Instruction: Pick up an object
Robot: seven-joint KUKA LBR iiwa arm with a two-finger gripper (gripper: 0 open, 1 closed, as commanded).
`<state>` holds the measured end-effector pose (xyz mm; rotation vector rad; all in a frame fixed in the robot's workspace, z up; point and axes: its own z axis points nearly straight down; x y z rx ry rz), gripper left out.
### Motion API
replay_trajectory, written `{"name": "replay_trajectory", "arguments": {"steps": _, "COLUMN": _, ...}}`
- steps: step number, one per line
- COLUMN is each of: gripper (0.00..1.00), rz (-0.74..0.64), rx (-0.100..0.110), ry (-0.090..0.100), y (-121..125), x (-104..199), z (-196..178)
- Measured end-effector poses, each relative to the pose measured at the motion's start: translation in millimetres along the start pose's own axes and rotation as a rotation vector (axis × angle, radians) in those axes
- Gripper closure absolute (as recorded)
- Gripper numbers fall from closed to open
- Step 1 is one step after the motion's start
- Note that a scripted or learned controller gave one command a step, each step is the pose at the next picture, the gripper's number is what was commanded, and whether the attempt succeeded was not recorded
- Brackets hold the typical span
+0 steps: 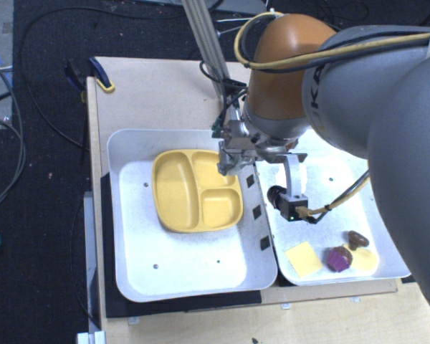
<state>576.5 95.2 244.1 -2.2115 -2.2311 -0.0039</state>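
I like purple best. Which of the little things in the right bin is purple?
The purple lump, sitting between the flat yellow square and the small brown piece.

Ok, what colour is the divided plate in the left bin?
The divided plate is plain yellow with no pattern, seen clearly in the camera view, lying in the left bin.

You are looking at a robotics lab. A pale counter (158, 92) carries two shallow white bins, the left bin (129, 264) and the right bin (387, 264), under a fixed overhead camera. Loose black cables (36, 77) trail over the dark floor (29, 278), a metal rail (204, 31) slants in from above, and the grey industrial arm (387, 99) wears a yellow hose (272, 61).
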Motion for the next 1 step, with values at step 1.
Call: {"name": "replay_trajectory", "arguments": {"steps": 1, "gripper": 0.00, "rz": 0.006, "rx": 0.001, "ry": -0.002, "y": -0.2, "x": -3.7, "z": 0.3}}
